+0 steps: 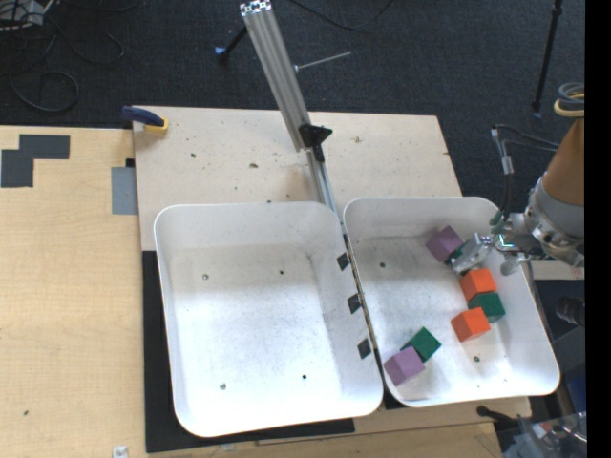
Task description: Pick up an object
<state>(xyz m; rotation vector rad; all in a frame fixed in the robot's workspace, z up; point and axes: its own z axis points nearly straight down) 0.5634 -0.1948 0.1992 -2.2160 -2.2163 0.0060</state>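
Purple block (443, 243) beside my pincer (474, 253), whose spread I cannot tell, may skid away if nudged.

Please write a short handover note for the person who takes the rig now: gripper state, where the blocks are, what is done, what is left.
Gripper: over the right bin, near the upper purple block and upper orange block; nothing seen held.
Blocks: all six in the right bin. Dark green block and second orange block mid-right; green block and purple block near the divider.
Done: no pick yet.
Left: grasp and lift one block.
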